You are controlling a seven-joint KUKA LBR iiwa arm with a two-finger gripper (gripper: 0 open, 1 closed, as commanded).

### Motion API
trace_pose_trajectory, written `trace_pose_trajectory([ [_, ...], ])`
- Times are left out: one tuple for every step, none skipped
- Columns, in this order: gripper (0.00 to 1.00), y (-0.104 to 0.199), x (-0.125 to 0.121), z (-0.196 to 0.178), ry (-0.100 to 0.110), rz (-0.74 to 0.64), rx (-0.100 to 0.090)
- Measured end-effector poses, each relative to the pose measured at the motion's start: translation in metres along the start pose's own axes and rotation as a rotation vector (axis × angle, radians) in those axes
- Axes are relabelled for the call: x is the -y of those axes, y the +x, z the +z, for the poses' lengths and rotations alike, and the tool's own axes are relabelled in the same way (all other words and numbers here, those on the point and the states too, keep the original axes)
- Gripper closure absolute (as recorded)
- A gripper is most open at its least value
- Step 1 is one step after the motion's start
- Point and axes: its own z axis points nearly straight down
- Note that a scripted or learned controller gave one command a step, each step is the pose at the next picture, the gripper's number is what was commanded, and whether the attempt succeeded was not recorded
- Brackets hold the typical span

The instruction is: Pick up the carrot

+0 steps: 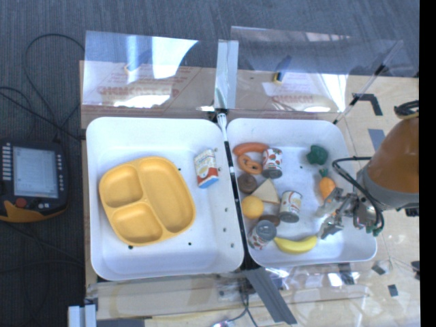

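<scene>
A small orange carrot [327,187] lies in the right bin [354,251], at about three o'clock, just below a green broccoli piece [316,155]. The gripper [335,218] hovers just beside it at five o'clock; whether it is open cannot be told. The carrot looks light, rigid, smooth, likely plastic; grasping across its thicker middle seems safest.
</scene>
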Motion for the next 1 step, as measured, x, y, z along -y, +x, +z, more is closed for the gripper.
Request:
trace_pose_trajectory([
  [1.0,-0.0021,-0.0009,-0.0105,0.002,-0.002,0.005],
])
